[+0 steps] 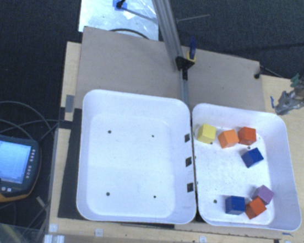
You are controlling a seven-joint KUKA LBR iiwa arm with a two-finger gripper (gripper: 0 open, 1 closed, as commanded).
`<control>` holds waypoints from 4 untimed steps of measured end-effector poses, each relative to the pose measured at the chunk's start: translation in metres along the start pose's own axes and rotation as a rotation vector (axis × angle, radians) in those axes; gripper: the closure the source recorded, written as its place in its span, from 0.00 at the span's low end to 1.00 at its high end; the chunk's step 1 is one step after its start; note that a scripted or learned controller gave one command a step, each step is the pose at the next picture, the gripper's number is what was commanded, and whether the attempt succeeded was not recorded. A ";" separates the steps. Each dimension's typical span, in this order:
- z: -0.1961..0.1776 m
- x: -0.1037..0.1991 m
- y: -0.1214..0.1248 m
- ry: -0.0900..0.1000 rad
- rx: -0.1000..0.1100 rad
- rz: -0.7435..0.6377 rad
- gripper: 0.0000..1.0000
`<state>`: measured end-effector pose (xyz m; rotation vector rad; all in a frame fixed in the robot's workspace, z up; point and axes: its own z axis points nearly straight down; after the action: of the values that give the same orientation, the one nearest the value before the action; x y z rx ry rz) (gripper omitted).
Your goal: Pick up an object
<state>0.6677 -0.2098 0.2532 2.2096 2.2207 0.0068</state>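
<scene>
Blocks are what you want, and they all sit in the right bin (288,164), well away from your gripper (288,101). The gripper hangs near the far right corner of that bin, just outside its rim, and it looks like it carries nothing; you cannot tell how wide it is set. So you are at the start: the reach has not begun. Next you need to move over the bin, go down and close on one block. The blue block (252,157) stands alone, so it looks easiest. The yellow block (206,133), orange block (228,138) and red block (247,135) crowd together. All look like small hard cubes with flat sides. The bin is smooth white.
</scene>
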 end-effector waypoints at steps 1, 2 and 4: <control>-0.009 0.052 0.000 0.004 0.005 -0.005 1.00; -0.015 0.101 0.004 0.005 0.006 -0.005 1.00; -0.005 0.199 0.007 0.004 0.008 -0.005 1.00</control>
<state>0.6738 -0.0109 0.2576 2.2106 2.2319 0.0030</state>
